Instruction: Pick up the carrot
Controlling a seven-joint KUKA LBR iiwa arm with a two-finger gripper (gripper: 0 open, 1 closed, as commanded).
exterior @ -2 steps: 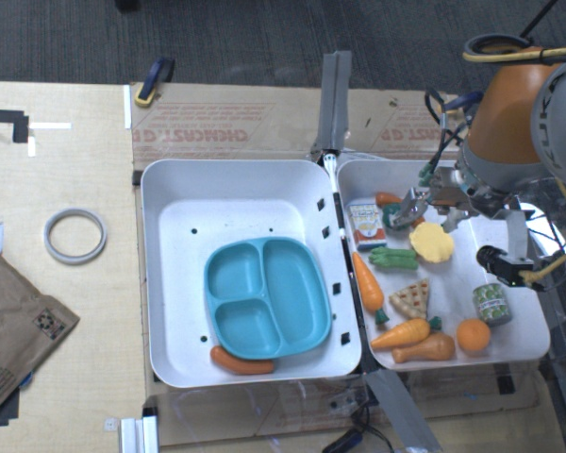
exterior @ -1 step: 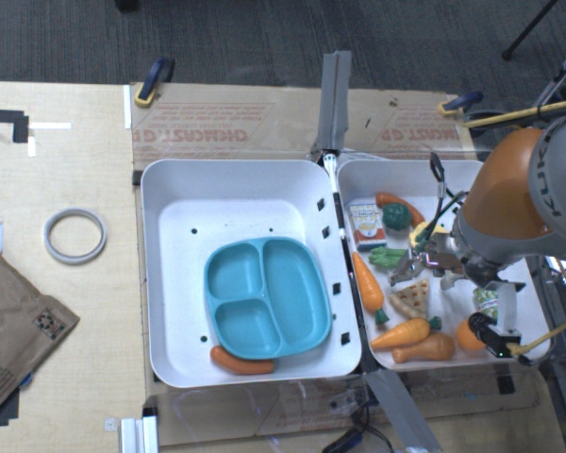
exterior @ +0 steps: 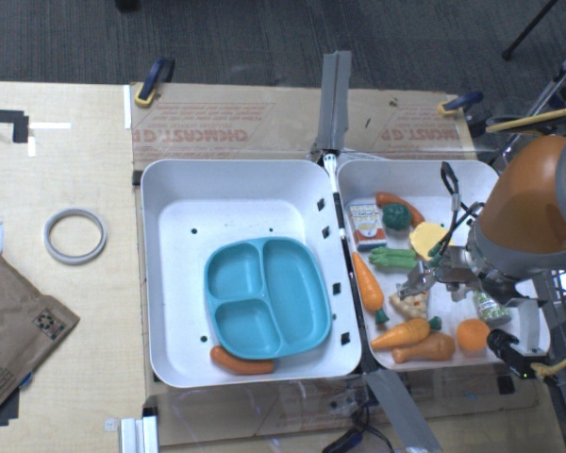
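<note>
Your carrot [exterior: 366,281] was a slim orange taper lying along the left wall of the right bin [exterior: 407,164], thick end up near a small packet [exterior: 365,223], tip pointing toward the front. A stubbier carrot [exterior: 402,333] lay nearer the front edge. The gripper [exterior: 423,279] hung over the bin's middle, just right of the slim carrot; you could not tell how far its fingers were parted, nor whether it gripped anything.
</note>
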